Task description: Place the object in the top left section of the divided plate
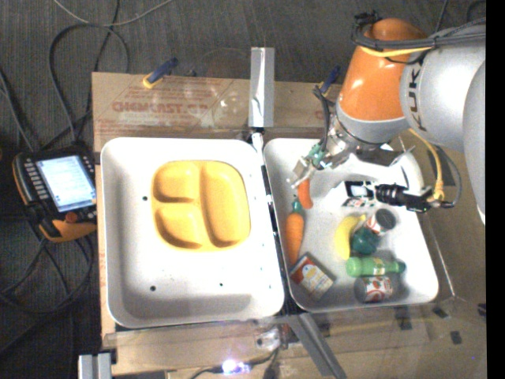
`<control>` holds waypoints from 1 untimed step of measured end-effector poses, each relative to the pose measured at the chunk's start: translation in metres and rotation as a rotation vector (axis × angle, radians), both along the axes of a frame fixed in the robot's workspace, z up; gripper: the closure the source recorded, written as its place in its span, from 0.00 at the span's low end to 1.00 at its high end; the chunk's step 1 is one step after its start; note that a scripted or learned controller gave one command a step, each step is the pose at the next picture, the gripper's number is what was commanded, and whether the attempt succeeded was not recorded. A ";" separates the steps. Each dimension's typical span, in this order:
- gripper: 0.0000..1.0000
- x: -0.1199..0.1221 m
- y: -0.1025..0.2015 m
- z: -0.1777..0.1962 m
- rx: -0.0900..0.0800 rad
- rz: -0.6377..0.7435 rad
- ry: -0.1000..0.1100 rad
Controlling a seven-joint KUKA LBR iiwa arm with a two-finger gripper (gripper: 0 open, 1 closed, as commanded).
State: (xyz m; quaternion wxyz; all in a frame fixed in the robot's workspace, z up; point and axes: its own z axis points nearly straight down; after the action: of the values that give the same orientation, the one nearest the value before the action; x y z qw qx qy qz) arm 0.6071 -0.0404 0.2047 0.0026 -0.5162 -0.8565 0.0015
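Pincer (304, 174) at upper left of right bin (426, 290) — apparently clenched on small orange object (304, 193), just above carrot (293, 235). Yellow divided plate (201, 204) in left bin, top-left section bare — transfer not yet done.

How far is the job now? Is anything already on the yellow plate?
Nothing looks done: the divided plate in the left bin has no object in any section. In hand: the gripper is low in the right bin, near the carrot; a grasp cannot be confirmed. Left: pick an object, carry it across, place it top left.
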 end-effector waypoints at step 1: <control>1.00 -0.011 0.114 0.019 -0.001 -0.066 0.000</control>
State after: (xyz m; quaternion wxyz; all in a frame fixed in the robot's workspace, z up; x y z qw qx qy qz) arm 0.5962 0.0735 0.2237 0.0024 -0.5442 -0.8390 0.0021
